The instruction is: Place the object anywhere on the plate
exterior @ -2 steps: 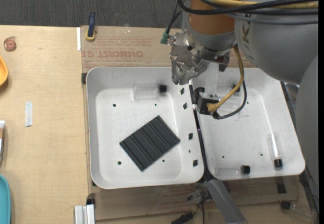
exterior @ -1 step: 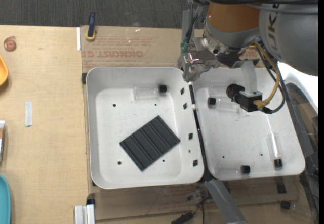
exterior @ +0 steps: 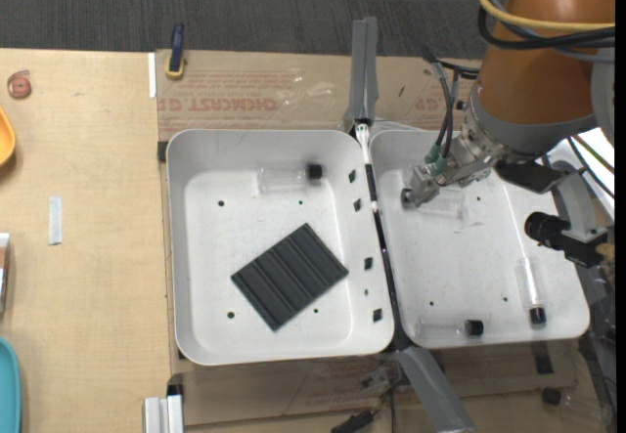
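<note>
Dark ribbed plate (exterior: 290, 277) lying askew on the floor of the left bin (exterior: 184, 226). Clear capped tube (exterior: 290, 177) near that bin's far wall, well apart from the plate. Two more capped tubes in the right bin (exterior: 489, 236): near-wall tube (exterior: 460, 327) and right-side tube (exterior: 533, 290). Gripper (exterior: 423, 189) low over the right bin's far left part; open or closed, impossible to tell. Red print on the cardboard (exterior: 264, 101) behind, upside down, seemingly CHEMCAST.

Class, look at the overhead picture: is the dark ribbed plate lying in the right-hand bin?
No, the dark ribbed plate lies tilted on the floor of the left bin, while the claw hangs over the right bin.
</note>
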You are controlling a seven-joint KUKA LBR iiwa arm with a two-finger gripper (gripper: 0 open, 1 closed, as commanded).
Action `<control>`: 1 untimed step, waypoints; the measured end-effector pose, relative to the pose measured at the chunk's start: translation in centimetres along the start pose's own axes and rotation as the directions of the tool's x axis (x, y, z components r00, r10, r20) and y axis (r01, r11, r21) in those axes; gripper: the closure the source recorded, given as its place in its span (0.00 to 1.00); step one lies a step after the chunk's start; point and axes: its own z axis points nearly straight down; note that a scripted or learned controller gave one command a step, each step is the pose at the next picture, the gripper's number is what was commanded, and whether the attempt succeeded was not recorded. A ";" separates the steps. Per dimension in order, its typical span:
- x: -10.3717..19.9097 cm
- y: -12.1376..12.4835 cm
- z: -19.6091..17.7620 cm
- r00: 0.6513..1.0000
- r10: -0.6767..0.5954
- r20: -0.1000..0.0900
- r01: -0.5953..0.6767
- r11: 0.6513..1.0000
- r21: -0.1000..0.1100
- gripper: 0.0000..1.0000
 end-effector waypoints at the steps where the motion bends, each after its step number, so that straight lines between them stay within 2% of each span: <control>1: -0.6 -4.2 3.9 0.985 -0.172 -0.001 0.172 0.985 0.000 1.00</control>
